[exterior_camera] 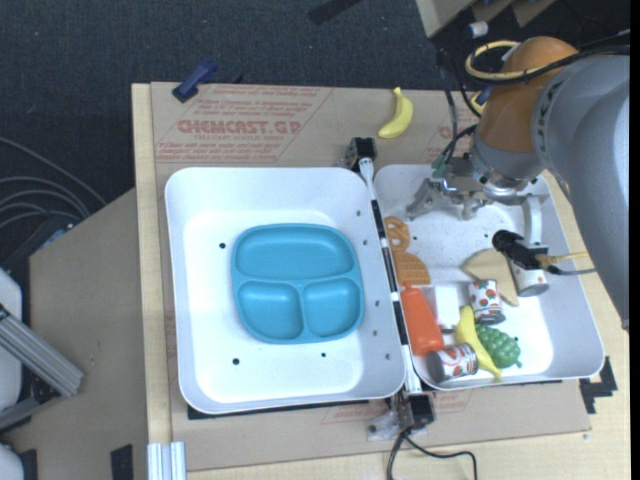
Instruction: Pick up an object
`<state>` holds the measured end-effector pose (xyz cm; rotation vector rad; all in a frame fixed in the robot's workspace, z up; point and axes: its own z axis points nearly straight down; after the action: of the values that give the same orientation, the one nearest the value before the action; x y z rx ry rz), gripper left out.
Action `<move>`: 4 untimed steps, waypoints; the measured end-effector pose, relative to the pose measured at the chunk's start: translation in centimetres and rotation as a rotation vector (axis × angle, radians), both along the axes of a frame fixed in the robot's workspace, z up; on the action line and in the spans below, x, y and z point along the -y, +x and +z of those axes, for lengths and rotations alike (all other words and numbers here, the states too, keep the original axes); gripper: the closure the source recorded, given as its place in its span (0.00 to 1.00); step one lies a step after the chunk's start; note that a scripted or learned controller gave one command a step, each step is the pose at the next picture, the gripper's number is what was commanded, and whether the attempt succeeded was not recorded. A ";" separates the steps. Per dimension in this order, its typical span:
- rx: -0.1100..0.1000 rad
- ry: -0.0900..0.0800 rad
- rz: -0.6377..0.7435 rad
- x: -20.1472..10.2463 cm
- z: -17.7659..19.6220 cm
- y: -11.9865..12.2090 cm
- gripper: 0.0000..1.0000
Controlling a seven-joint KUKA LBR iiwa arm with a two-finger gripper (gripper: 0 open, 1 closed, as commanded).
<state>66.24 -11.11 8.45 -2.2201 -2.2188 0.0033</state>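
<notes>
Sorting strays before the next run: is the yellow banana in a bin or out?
Out. The banana lies on the brown board, beyond the right bin.

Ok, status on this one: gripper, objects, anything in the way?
Gripper low at right bin's far end, nothing between fingers. Carrot, pretzel untouched. Blue tray in left bin.

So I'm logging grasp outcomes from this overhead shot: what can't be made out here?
- Gripper: in the camera view the wrist blocks it from above, so whether its fingers are open or shut cannot be told.
- Right bin: its far right corner lies under the arm.
- Small cans near the yellow banana: labels too small to read.
- Items at the orange carrot: they overlap, so their lower edges are hidden.
</notes>
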 end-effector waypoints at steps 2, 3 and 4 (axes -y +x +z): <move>0.007 -0.001 0.000 1.1 1.1 0.5 1.00; 0.006 -0.001 0.000 1.1 1.1 0.5 0.00; 0.001 0.000 0.001 0.8 0.0 0.4 0.00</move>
<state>66.62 -11.96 8.47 -2.2201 -2.2201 0.0016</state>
